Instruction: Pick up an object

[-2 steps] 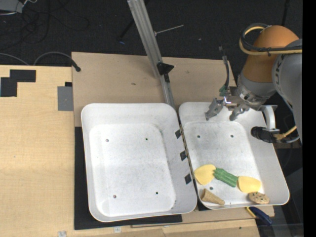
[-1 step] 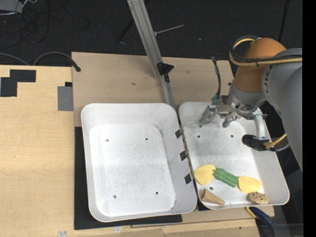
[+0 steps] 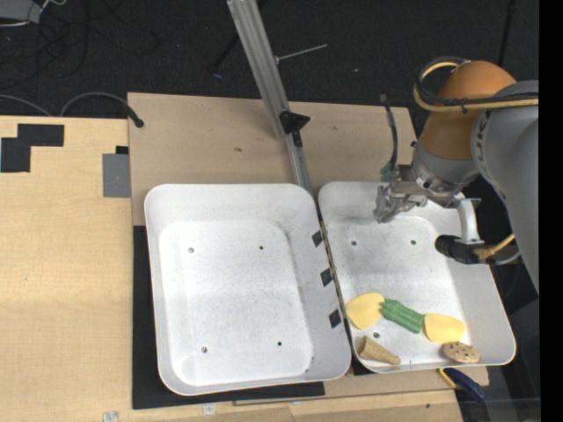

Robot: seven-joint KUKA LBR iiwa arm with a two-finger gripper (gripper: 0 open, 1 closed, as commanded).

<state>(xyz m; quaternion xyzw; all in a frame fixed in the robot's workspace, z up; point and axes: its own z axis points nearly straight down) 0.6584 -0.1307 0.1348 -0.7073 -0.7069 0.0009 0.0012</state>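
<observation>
**Gripper over the far end of the right bin; objects lie at its near end**

Left to right, taking the right bin (image 3: 493, 301) as landmark. The left bin (image 3: 176, 209) adjoins it along the clipped seam. At the right bin's near end lies a toy with a green middle and two yellow ends (image 3: 404, 316), its long axis running from the seam toward the right wall and slightly nearer the camera. Below its left end lies a tan cone piece (image 3: 379, 352); below its right end, a brown cookie-like piece (image 3: 460, 352) at the rim. My gripper (image 3: 393, 202) sits above the bin's far end, left of its centre. Whether it is parted or closed, I cannot tell. I judge the toy lies toward the camera from me, across bare floor.
</observation>
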